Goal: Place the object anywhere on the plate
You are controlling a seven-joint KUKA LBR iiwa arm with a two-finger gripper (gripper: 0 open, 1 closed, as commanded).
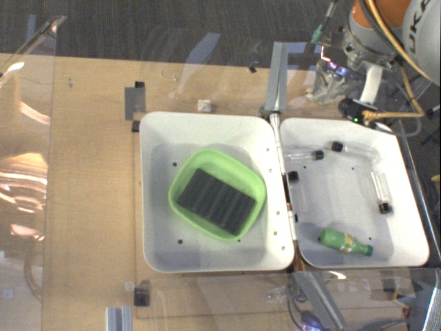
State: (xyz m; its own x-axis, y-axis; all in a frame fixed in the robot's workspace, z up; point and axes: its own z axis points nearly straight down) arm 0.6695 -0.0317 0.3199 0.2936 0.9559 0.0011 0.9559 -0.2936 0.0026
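1. We see a green plate [218,194] in the left bin [155,185], sitting a bit tilted, with a dark ribbed rectangular insert [214,201] on it.
2. Right of the plate, across the divider, the right bin [406,205] holds a small green bottle [344,241] lying on its side near the bin's front edge, well apart from the plate.
3. Also right of the plate: clear tubes with black caps, one [306,155] near the back, one [381,192] by the far side wall, plus two loose black caps [292,176].
4. The gripper [331,81] hangs up beyond the back rim, right of the plate and well apart from it; nothing seen in it, and we cannot tell its finger state.
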